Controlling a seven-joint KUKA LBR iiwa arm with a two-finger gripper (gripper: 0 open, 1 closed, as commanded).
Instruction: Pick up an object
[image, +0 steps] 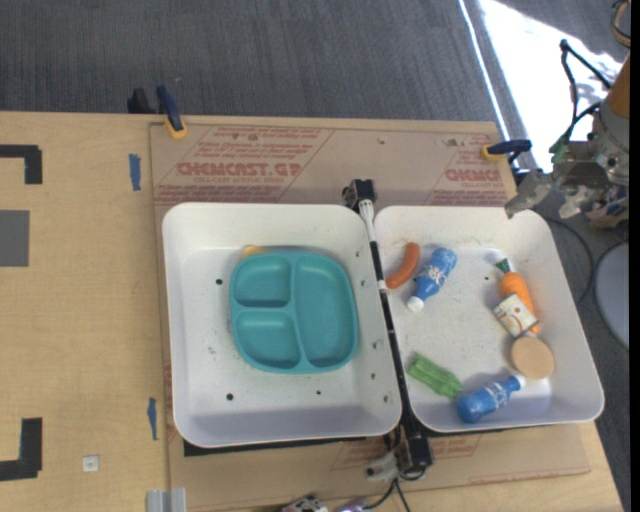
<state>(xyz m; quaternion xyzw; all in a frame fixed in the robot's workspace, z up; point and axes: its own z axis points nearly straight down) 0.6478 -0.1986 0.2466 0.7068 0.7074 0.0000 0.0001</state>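
Observation:
The right bin (575, 330) holds several small items: an orange sausage (403, 265), a blue bottle (432, 277), an orange carrot-shaped bottle (515, 301), a tan round disc (532, 358), a green piece (433, 375) and a second blue bottle (488, 397). My gripper (548, 203) hangs over the bin's far right corner, at the view's right edge. It is open, nothing sits between its fingers, and it stands apart from every item.
The left bin (190, 300) carries a teal divided plate (295, 310), with a small yellowish thing (250, 249) peeking out behind its far edge. A black clip (359, 193) sits where the two bins meet. Clamps (172, 110) hold the cardboard sheet under the bins.

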